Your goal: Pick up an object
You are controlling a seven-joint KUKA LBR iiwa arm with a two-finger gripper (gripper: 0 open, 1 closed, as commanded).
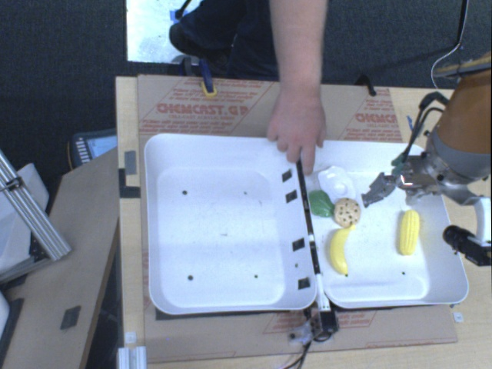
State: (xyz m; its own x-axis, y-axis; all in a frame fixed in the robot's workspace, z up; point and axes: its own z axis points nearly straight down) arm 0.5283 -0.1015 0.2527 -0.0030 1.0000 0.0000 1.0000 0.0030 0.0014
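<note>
Camera view: my pincer (378, 191) hangs open, empty, beside the round speckled cookie (347, 212); light, stiff, I'd pinch its edges.

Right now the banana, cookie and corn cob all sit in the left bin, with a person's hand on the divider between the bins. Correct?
Not quite. The camera view shows the banana, cookie and corn cob in the right bin, not the left bin. The rest holds: a person's hand rests on the divider between the bins.
</note>
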